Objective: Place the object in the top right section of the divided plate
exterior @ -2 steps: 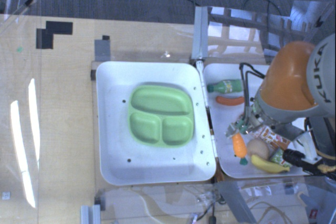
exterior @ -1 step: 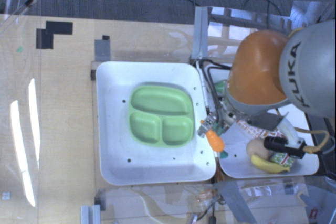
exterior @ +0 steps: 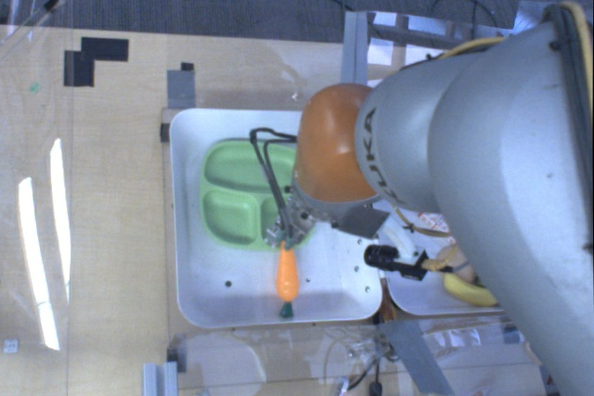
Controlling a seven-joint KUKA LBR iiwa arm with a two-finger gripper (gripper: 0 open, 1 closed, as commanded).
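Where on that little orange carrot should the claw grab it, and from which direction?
Probably across the thick orange body of the carrot, a little above its middle, coming straight down from above. It lies flat on the floor of the white bin, long axis running top to bottom in the camera view, green tip at the lower end. Fingers closing from left and right would span its narrow width; the tapered green end looks slippery.

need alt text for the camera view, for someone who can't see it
A grey robot arm reaches in from the right, its gripper over the lower right edge of a green divided plate in the left white bin. A toy carrot lies on the bin floor just below the plate; a banana is in the right bin.
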